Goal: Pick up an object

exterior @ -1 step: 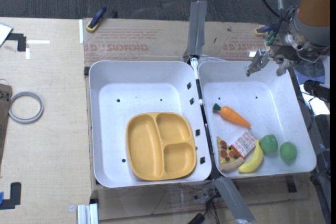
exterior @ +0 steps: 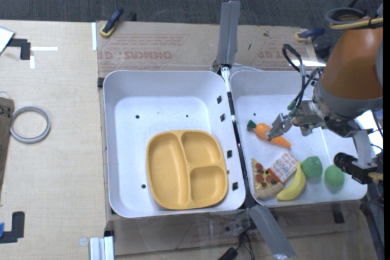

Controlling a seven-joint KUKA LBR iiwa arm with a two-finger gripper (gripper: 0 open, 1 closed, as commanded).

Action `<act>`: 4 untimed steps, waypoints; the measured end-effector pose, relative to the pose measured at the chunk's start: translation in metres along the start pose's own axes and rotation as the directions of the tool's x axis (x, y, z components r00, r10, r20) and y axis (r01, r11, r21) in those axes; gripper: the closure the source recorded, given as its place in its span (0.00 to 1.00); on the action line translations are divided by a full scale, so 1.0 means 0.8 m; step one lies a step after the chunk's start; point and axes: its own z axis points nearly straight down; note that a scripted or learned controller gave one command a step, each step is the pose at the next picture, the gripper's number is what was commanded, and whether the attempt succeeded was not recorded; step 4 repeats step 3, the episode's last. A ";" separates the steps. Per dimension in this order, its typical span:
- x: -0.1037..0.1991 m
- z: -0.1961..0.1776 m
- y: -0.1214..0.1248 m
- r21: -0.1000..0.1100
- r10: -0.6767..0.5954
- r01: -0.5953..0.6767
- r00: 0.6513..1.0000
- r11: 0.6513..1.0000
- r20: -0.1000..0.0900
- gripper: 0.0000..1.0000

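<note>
My gripper [exterior: 278, 130] sits on the carrot [exterior: 272, 134]; I can't tell its grip. Probably light, slick plastic; take mid-body.

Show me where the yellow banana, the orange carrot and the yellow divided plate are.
Yellow curved banana [exterior: 294, 184], camera view, middle of its body.
Orange toy carrot [exterior: 280, 141], camera view, its pointed half.
Yellow divided plastic plate [exterior: 163, 170], camera view, large left compartment.

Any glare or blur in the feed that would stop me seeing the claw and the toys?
Camera view: even light, soft shadows, both white bins bright without washing out; the claw by the carrot is small and slightly soft; banana and pizza slice read sharply enough.
</note>
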 end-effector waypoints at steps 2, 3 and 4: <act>-0.059 0.136 0.044 -0.002 0.019 -0.019 1.000 1.000 0.000 1.00; -0.033 -0.065 0.095 -0.003 0.093 -0.093 0.996 0.996 0.002 1.00; -0.033 -0.065 0.095 -0.003 0.093 -0.093 0.996 0.996 0.002 1.00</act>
